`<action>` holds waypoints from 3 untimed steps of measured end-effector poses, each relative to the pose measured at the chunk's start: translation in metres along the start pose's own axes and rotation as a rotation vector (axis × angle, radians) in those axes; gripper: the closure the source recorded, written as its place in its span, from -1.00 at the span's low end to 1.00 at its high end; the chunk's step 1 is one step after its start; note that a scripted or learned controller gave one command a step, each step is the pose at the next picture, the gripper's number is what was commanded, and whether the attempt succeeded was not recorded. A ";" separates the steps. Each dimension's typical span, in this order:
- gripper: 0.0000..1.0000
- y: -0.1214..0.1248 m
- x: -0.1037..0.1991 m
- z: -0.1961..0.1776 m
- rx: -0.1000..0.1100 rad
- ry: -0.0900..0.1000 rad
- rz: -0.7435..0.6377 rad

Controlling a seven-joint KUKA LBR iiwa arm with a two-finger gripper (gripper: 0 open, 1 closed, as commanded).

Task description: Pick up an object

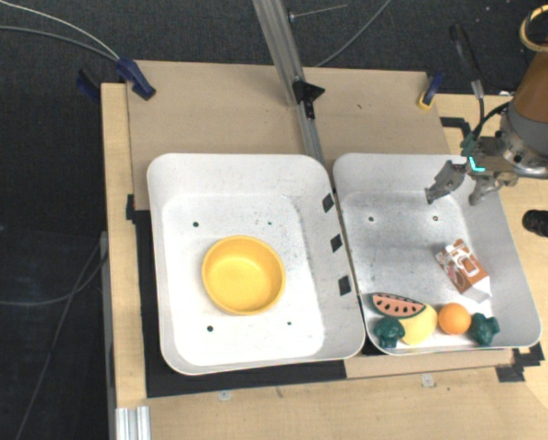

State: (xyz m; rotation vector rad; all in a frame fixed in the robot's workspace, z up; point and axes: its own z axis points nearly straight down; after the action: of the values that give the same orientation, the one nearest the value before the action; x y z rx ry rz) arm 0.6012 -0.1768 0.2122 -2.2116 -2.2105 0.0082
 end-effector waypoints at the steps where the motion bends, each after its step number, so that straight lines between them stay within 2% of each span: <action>1: -1.00 0.001 0.000 -0.004 -0.007 -0.001 -0.001; 2: -1.00 -0.002 0.005 0.040 -0.001 -0.001 -0.001; 3: -1.00 -0.004 0.000 0.103 0.001 0.000 0.001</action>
State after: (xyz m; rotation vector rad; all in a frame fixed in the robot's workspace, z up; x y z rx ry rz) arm 0.5961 -0.1760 0.1096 -2.2125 -2.2089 0.0095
